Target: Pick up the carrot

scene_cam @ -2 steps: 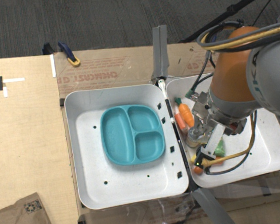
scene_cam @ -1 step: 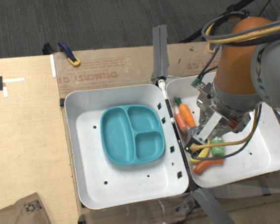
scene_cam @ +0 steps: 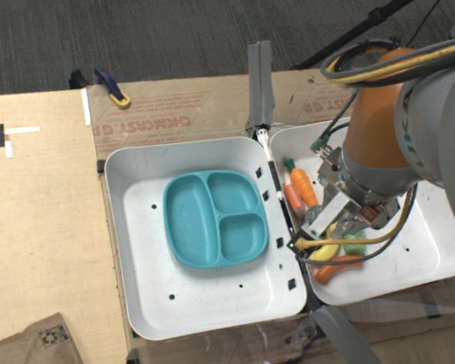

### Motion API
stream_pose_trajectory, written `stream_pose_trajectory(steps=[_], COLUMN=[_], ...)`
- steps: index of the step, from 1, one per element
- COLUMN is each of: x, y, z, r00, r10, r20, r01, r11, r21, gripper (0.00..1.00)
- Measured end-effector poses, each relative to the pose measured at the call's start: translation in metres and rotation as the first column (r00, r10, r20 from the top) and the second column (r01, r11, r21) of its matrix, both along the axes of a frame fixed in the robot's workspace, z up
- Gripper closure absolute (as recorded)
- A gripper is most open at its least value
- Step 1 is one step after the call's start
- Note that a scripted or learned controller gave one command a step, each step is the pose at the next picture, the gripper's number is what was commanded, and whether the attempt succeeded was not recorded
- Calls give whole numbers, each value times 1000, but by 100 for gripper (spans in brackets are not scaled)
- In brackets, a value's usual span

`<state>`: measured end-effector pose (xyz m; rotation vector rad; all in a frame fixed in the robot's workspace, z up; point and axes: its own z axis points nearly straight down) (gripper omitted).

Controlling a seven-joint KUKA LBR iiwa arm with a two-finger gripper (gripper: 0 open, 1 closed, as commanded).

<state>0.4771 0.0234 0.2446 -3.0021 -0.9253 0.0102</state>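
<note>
Carrot (scene_cam: 302,187) just left of pincer (scene_cam: 335,224)

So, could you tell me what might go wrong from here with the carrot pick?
1. The carrot lies against the right bin's left wall, tight beside another orange piece, so the gripper may pinch both or hit the wall.
2. A yellow item and more toy food crowd under the wrist; the wrong thing may get grabbed.
</note>
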Motion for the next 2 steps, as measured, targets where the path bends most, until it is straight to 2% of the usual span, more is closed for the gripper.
stream_pose_trajectory(steps=[1, 2], x=[1, 1], y=[-21, -10], z=[36, 50], r00=[997, 951], r10=[-74, -310], r20=[3, 3], r01=[74, 310], r11=[997, 951], r21=[-1, -2], gripper=[100, 100])
